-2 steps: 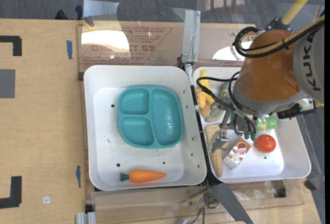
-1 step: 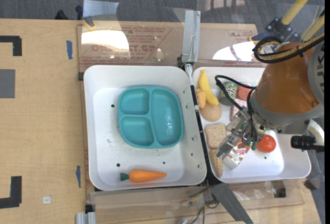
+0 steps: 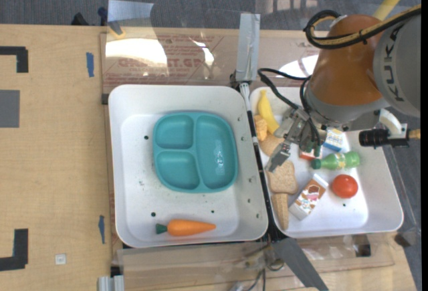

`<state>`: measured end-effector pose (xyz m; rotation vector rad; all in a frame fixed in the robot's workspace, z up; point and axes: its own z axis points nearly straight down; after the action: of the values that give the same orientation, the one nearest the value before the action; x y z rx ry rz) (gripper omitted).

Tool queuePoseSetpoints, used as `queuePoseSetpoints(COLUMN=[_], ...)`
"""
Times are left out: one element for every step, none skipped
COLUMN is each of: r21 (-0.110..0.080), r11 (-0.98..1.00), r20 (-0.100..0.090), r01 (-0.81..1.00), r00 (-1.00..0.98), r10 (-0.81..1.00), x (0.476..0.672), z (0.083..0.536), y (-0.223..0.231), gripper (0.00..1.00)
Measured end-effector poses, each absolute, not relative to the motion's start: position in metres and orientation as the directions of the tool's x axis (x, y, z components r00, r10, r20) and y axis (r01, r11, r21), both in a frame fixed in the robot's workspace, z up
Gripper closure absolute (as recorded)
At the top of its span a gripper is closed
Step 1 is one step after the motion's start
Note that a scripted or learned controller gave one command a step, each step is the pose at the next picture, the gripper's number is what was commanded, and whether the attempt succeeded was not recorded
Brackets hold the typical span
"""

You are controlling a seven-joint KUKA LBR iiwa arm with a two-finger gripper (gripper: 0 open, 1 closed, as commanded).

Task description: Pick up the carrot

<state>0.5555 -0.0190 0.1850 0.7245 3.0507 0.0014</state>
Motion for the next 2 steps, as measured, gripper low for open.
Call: queuePoseSetpoints(r21=[0.002,0.000], r11=[0.992,0.989], r20=[-0.002,-0.002], r01=[0.125,-0.147], r00=[-0.992,-0.989], r10=[0.125,-0.147], x=[0.501,0.481], z=[0.185,0.185], y=[0.020,0.004], gripper=[0.00,0.00])
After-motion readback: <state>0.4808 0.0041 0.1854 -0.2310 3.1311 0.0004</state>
